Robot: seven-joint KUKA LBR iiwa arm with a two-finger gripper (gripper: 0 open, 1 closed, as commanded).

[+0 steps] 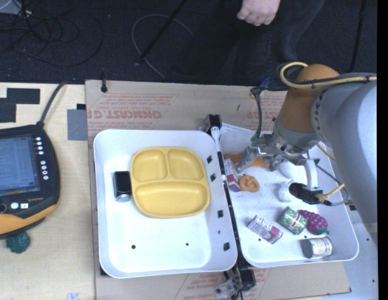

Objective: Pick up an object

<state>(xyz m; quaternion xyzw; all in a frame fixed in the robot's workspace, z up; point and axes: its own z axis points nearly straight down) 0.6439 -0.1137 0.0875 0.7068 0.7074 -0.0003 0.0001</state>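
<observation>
The arm reaches into the right bin [344, 255] from the right, and its gripper [264, 157] hangs low over that bin's upper left part, near the wall between the two bins. Whether the jaws are released or clenched I cannot tell; nothing is visibly caught between them.

The nearest thing to take is the pretzel [248, 182], a small brown knotted piece lying flat on the bin floor just below the gripper. It looks light and stiff, probably a hard plastic toy, with a lumpy outline that gives the jaws edges to bite on. A pinch across its narrow width, straight down from above, seems the safest hold; it may skid on the smooth white floor if nudged sideways.

Farther down lie a small packet [265, 229], a green can [293, 220], purple grapes [316, 220] and a silver can [317, 247]. The cans look rigid but round and likely slippery; the grapes are bumpy and easier to trap.

The left bin [112, 242] holds a yellow tray [170, 181] and a small black object [122, 184].
</observation>
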